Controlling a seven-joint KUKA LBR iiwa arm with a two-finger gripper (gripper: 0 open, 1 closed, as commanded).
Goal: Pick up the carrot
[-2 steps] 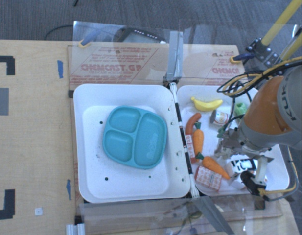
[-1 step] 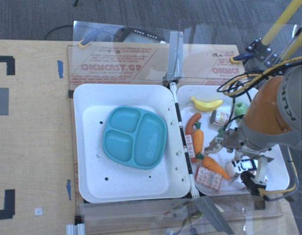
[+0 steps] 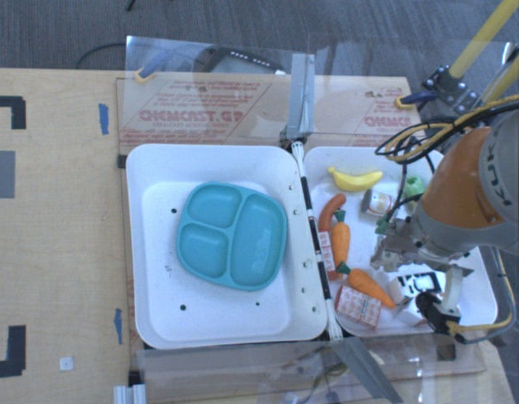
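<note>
Carrot: two show in the right bin. One carrot lies just right of the divider between the bins, below a red sausage-like piece. A second carrot lies lower, beside a red-and-white packet.
Landmark: the right bin; both carrots sit in its left half, the banana near its top edge.
Gripper: the gripper hangs over the bin's middle, just right of the lower carrot. Whether the claw is apart or together cannot be told; the wrist covers it.
Progress: nothing appears lifted. Both carrots rest on the bin floor, so the grasp and lift seem left to do.
Axis, upper carrot: long axis runs roughly top to bottom of the bin, green end toward the bottom.
Axis, lower carrot: slanted, green end up-left, narrow tip down-right toward the gripper.
Left bin: the left bin holds a blue plate, not part of the job.
</note>
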